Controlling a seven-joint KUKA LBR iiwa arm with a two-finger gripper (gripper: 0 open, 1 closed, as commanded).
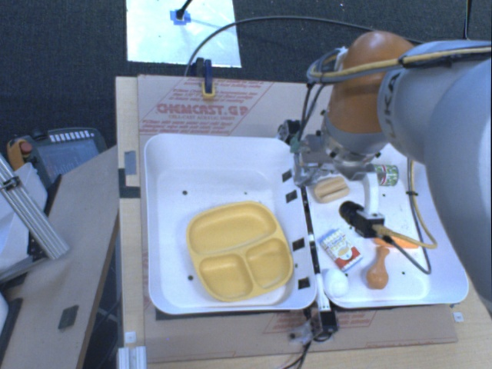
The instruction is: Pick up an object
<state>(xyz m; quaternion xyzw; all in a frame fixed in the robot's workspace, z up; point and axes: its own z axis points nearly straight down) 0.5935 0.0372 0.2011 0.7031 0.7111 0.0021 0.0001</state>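
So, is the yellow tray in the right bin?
No, the yellow tray lies in the left bin.

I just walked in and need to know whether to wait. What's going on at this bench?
The robot arm reaches in from the right, with its gripper low over the right bin, close to the divider and next to a tan block. Nothing can be seen held in it. A green can, a small red-and-white box, a white ball and a brown wooden piece lie in the same bin. A yellow divided tray sits in the left bin.
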